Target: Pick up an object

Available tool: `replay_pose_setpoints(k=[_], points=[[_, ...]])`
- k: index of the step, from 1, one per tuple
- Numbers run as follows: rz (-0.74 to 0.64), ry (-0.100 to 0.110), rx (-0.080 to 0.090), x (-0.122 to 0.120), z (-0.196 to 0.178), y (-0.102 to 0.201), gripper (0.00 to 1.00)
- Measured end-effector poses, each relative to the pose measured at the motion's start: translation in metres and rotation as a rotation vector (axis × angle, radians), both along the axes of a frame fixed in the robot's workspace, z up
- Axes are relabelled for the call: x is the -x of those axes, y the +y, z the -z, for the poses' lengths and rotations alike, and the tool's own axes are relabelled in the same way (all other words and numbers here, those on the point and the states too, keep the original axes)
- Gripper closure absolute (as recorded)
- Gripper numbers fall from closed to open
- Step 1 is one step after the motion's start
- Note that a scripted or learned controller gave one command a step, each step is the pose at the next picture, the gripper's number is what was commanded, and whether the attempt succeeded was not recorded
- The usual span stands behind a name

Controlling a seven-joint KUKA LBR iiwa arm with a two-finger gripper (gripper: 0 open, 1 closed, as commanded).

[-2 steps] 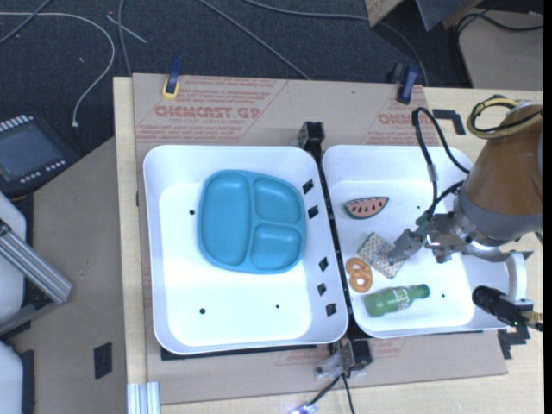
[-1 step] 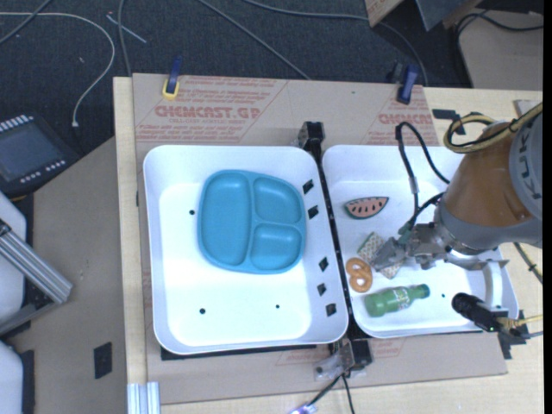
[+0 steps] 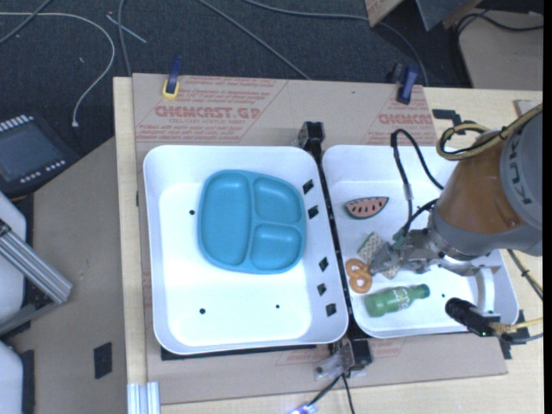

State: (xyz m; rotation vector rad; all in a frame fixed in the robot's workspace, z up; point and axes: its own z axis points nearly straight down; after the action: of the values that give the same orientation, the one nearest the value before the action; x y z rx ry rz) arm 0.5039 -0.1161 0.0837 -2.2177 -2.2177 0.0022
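Gripper sits low in the right bin, can't tell what it's doing. Pretzel just beside it, green bottle just below, probably lining up a grab.

The arm was grey with a broad orange band; black cables looped beside it, above the metallic gripper.

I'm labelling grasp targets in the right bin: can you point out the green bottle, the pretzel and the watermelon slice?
green bottle [image 3: 395,299]: camera view, middle of its body.
pretzel [image 3: 358,274]: camera view, on its looped centre.
watermelon slice [image 3: 366,206]: camera view, on the red flesh.
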Motion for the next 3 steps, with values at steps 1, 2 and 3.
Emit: replay_pose_setpoints(k=[1, 2, 3], points=[[0.001, -0.003, 0.0, -0.001, -0.012, 0.0, 1.0], [-0.001, -0.009, 0.003, -0.003, -0.055, -0.001, 1.0], [-0.001, -0.01, 0.004, -0.004, -0.098, -0.004, 1.0]])
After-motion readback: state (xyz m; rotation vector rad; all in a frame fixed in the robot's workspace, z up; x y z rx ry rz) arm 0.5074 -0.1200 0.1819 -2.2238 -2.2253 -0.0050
